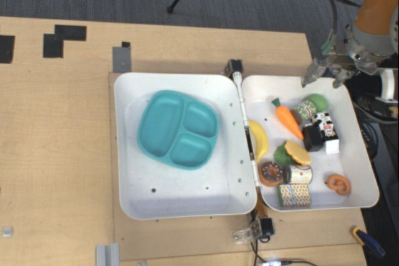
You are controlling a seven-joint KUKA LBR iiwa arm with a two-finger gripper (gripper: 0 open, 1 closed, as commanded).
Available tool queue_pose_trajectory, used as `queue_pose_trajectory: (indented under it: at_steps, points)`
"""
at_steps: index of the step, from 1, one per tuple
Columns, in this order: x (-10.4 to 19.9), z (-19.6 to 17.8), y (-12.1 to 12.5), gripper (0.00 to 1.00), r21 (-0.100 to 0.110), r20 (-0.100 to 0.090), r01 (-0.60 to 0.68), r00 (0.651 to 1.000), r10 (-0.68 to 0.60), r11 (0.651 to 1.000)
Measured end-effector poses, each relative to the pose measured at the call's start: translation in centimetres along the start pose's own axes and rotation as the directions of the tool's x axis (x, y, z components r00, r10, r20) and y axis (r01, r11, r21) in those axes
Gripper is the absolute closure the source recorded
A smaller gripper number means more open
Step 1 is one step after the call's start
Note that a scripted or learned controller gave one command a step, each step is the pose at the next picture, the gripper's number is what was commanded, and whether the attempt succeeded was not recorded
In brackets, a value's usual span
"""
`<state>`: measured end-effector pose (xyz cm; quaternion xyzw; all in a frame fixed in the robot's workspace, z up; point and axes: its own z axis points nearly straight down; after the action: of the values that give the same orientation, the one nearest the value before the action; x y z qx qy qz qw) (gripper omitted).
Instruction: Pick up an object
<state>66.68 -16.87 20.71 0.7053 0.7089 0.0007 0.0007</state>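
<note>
White right bin (356,152) holds carrot (288,121), banana (260,139), other small items. Gripper (326,74) at upper right, over bin's far rim, open, gripping nothing. Approach step, judged. Next: pick target, move over carrot, descend, close.

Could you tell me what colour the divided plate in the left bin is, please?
Teal, a blue-green; the divided plate shows in the camera view.

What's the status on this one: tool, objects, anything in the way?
Tool open, above right bin's far rim, holding nothing. Orange toy carrot and other toys untouched in right white bin. Nothing in the way.
</note>
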Motion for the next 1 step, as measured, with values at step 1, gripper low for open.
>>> queue_pose_trajectory:
  at_steps: [1]
  points:
    - [0.68,11.16,-3.25,0.0,-0.002,0.001,0.0,1.0,0.0,1.0]
